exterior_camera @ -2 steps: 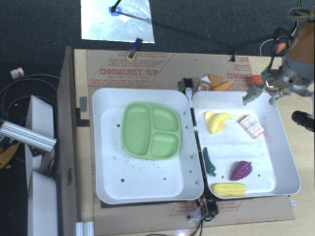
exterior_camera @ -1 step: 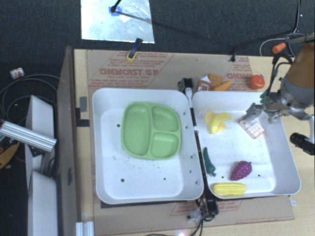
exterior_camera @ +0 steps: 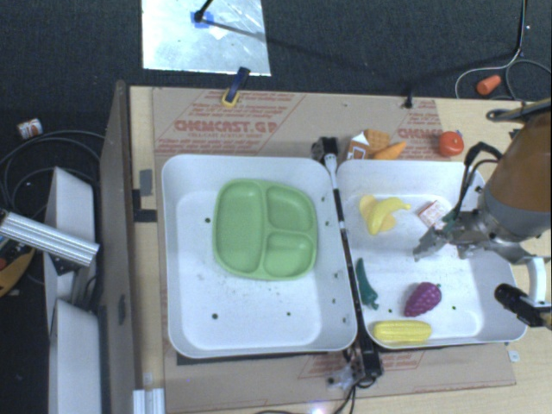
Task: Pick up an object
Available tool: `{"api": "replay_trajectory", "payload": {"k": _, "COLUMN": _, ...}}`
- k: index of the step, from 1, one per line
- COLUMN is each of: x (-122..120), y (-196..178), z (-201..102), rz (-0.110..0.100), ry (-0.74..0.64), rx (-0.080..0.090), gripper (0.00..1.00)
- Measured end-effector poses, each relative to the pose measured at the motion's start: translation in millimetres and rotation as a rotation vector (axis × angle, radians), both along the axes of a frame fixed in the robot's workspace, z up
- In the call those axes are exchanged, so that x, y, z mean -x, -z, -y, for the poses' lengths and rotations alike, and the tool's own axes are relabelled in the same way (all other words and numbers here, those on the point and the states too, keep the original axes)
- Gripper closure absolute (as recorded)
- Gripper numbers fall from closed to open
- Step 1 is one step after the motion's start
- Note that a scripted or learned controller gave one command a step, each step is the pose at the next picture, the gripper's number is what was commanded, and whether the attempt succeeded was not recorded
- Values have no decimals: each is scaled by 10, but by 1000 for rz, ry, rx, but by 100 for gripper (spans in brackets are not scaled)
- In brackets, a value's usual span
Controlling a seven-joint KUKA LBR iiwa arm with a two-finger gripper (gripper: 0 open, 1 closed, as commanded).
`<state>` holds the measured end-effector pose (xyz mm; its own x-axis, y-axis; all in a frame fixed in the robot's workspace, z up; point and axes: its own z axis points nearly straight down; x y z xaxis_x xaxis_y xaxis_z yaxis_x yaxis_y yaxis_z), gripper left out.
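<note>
Presently, camera view, right bin (exterior_camera: 483, 317): candidate objects for the pick are a yellow banana (exterior_camera: 382, 212) toward the upper left of that bin, a small red-and-white packet (exterior_camera: 429, 212) just right of it, purple grapes (exterior_camera: 423, 297) lower centre, a corn cob (exterior_camera: 400, 331) along the bottom wall, and a dark green piece (exterior_camera: 366, 285) by the left wall.

Step in hand, judged: approach and descent onto one item. To do it well, settle on a single target lying apart from its neighbours; the grapes or the banana look freest. Centre over it and come down straight.

Pose: arm enters from the right edge of the frame, wrist low over the bin's middle. The pincer (exterior_camera: 448, 238) sits just below the packet; its spread cannot be told and nothing is seen held.

Left bin (exterior_camera: 185, 317): a green divided plate (exterior_camera: 264, 228).
</note>
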<state>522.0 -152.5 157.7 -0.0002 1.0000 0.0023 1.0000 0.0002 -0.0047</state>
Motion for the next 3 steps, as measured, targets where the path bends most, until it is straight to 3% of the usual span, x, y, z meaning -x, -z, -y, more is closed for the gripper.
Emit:
{"api": "replay_trajectory", "payload": {"k": 1, "x": 380, "y": 564, "z": -208, "rz": -1, "ry": -1, "rx": -1, "gripper": 0}}
{"api": "replay_trajectory", "payload": {"k": 2, "x": -176, "y": -292, "z": -171, "rz": 17, "ry": -6, "rx": 6, "gripper": 0}}
{"api": "replay_trajectory", "payload": {"k": 3, "x": 374, "y": 312, "z": -242, "rz": 2, "ry": 0, "rx": 1, "gripper": 0}}
